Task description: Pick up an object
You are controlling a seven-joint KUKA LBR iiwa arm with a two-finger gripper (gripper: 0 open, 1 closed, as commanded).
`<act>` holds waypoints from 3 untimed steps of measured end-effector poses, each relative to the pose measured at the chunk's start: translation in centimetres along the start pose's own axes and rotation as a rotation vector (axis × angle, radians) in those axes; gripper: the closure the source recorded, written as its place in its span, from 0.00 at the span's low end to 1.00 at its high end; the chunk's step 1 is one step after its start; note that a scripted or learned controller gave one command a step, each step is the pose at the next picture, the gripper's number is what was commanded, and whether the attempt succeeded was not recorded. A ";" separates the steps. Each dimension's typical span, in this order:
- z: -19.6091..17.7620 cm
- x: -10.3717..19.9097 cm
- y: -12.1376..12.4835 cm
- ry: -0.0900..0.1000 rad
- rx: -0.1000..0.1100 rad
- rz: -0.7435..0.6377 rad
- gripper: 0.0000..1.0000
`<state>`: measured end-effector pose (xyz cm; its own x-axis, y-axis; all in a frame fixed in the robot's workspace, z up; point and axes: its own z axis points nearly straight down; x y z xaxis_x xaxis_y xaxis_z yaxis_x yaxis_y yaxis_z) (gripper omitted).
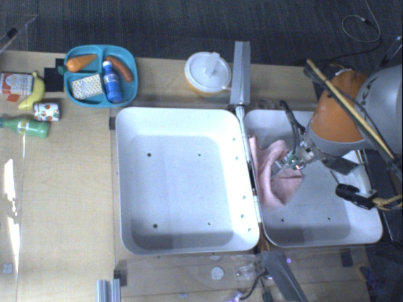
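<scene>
In the right bin (327, 228), the end effector (291, 162) seemingly pinches a crumpled pink cloth (272, 180).

My workplace a robotics test lab, pale wooden bench (63, 219) on dark carpet, two shallow white plastic bins (182, 181) side by side, my grey and orange arm (352, 115) trailing cables, blue divided tray of toy food (101, 74) as props
</scene>
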<state>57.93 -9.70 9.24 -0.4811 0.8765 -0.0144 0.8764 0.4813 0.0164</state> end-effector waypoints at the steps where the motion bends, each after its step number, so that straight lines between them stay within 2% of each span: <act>1: -0.9 0.2 0.4 0.004 -0.003 -0.001 1.00; 2: -1.0 0.1 0.3 0.003 -0.003 -0.001 0.00; 3: 0.1 -0.6 2.0 0.005 0.003 -0.064 0.00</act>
<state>59.95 -9.27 9.18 -0.5362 0.8441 -0.0103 0.8440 0.5363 0.0123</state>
